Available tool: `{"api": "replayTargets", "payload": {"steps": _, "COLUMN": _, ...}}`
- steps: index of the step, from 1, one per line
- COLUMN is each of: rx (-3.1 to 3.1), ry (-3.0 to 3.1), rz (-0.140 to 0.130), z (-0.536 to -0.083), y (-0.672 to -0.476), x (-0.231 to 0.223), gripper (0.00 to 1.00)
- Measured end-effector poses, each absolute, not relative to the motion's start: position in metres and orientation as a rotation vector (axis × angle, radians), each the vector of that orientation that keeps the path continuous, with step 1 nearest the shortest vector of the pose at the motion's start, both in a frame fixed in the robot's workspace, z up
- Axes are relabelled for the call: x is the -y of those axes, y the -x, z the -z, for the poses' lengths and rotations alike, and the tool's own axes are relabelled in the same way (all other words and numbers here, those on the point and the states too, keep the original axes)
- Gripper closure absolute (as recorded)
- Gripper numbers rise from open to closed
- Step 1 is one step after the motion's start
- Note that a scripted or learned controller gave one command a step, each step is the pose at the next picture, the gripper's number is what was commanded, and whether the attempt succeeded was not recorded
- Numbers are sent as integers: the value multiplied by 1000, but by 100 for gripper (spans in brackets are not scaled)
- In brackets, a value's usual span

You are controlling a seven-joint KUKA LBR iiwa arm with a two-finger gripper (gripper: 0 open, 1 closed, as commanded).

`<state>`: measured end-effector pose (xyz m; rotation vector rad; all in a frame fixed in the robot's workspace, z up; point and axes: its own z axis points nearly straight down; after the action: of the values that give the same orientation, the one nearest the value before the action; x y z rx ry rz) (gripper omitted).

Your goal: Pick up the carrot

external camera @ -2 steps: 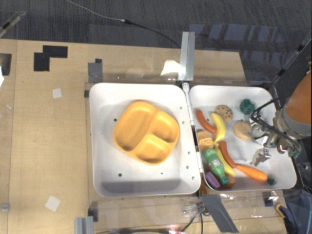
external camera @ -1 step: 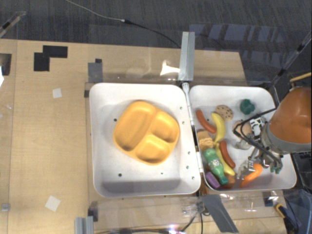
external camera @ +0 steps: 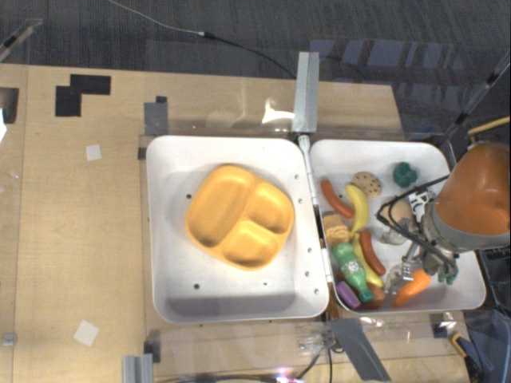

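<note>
Nearest the camera, along the front wall of the right bin (external camera: 471, 298), the carrot (external camera: 412, 286) lies on the bin floor with its orange body angled and its green top toward the right. Directly at it is the gripper (external camera: 417, 271), hanging from the grey wrist under the orange band of the arm (external camera: 479, 198); whether its fingers are spread, pressed together or pinching the carrot cannot be told, since cabling and the wrist body mask the tips. Judgement: the step in hand is the approach or grasp at the carrot, and no lift is evident, as the carrot appears to rest on the floor of the bin. The next move calls for a firm closure across the carrot's body, then a straight rise that clears the bin wall and the toys close by. Just left of the carrot lie a green bottle (external camera: 351, 268), a purple item (external camera: 346, 294) and a red sausage (external camera: 371, 254); farther back are a banana (external camera: 358, 206), a second sausage (external camera: 336, 197), a cookie (external camera: 366, 183) and a dark green piece (external camera: 405, 174). Across the divider, the left bin (external camera: 172, 238) holds a yellow sectioned plate (external camera: 239, 215). Both bins sit on the wooden table (external camera: 72, 238). No brand, label or legible writing is found on any item.
</note>
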<state>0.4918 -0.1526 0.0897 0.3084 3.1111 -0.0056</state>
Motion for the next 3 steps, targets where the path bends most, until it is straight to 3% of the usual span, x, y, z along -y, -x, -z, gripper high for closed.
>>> {"api": "replayTargets", "payload": {"steps": 1, "rx": -3104, "ry": -298, "rz": 6, "z": -103, "y": -495, "x": 151, "gripper": 100}}
{"api": "replayTargets", "payload": {"steps": 2, "rx": -3096, "ry": -479, "rz": 3, "z": -127, "y": -489, "x": 208, "gripper": 100}}
{"api": "replayTargets", "payload": {"steps": 3, "rx": -3093, "ry": -403, "rz": 7, "z": -292, "y": -491, "x": 206, "gripper": 100}}
